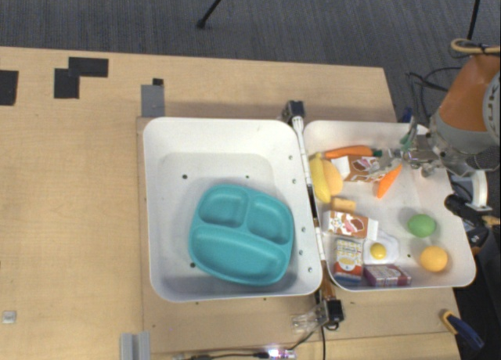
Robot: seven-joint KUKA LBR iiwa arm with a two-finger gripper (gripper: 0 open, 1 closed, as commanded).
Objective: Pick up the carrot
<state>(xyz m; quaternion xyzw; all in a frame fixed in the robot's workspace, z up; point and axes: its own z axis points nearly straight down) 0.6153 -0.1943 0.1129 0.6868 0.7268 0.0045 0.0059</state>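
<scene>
A small orange carrot (387, 182) lies tilted in the upper middle of the right bin (467, 271). Its upper end reaches up to the tip of my gripper (400, 162). The gripper comes in from the right, under the grey arm with its orange band (470, 94). A second, longer orange carrot-like piece (348, 151) rests flat near the bin's far wall, left of the gripper. Whether the small carrot is gripped or only touched is too fine to make out.
The right bin also holds a yellow banana-like piece (322, 179), small food cartons (349, 226), a green ball (421, 225) and a yellow-orange fruit (433, 258). The left bin (156, 194) holds a teal divided plate (241, 233).
</scene>
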